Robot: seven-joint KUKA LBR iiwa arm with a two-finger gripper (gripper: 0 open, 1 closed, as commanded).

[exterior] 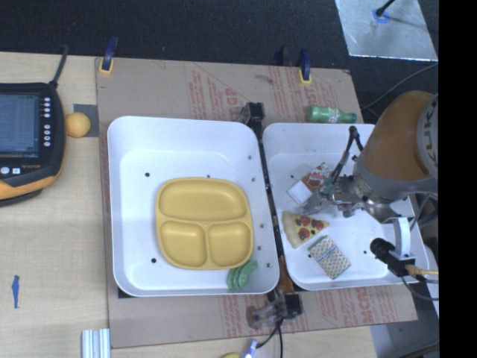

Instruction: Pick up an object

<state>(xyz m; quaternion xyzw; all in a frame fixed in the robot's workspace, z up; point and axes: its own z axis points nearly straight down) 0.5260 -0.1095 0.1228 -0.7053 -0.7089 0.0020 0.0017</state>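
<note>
Pincer (322, 198) sits low in the right bin (387, 274), just beside a small white-and-red packet (313, 179) and above the pizza slice toy (304, 227); whether it is spread or pressed together cannot be told. Judged step: descent onto a target, nothing seen held. Next move calls for closing squarely on one item, then lifting.
</note>
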